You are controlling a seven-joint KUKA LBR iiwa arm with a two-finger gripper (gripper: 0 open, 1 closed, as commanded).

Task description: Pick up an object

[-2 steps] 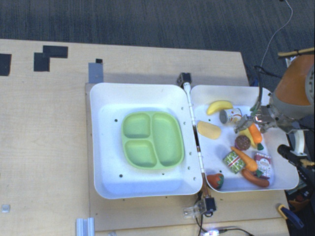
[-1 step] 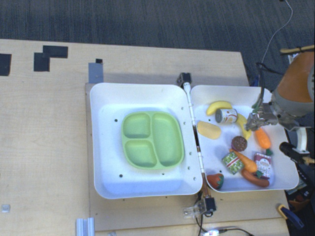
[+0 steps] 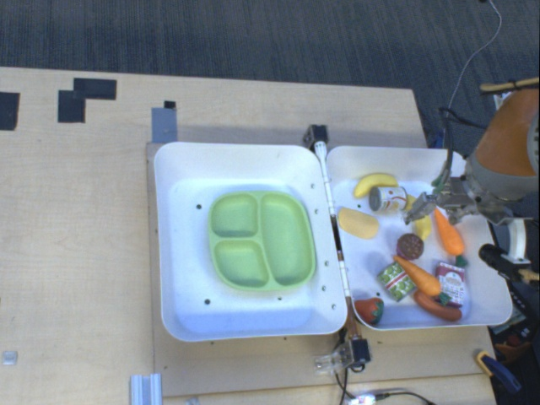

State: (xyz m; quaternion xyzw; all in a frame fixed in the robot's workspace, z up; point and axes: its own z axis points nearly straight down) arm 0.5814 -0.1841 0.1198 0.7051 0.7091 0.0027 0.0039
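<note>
- Camera view, nearest edge of the right bin [image 3: 498, 315]: a strawberry [image 3: 369, 310], a green can [image 3: 395, 282], a red packet [image 3: 451, 283] and 2 carrots [image 3: 419, 275] lie close together.
- Mid-bin: a brown disc [image 3: 411, 245], a yellow slice [image 3: 359, 223].
- Farther: a banana [image 3: 375, 182].
- The claw [image 3: 424, 208] hangs over the bin's middle, fingers spread, gripping nothing, just beside another orange carrot [image 3: 449, 234].
- The left bin [image 3: 181, 226] holds a green 3-compartment tray [image 3: 261, 240] on the desk [image 3: 76, 251].

A green three-compartment plastic tray [image 3: 259, 240] sits mid-floor in the left white bin [image 3: 181, 226]; toy foods crowd the right white bin [image 3: 485, 310], a yellow plastic banana [image 3: 375, 182] nearest its far edge.
</note>
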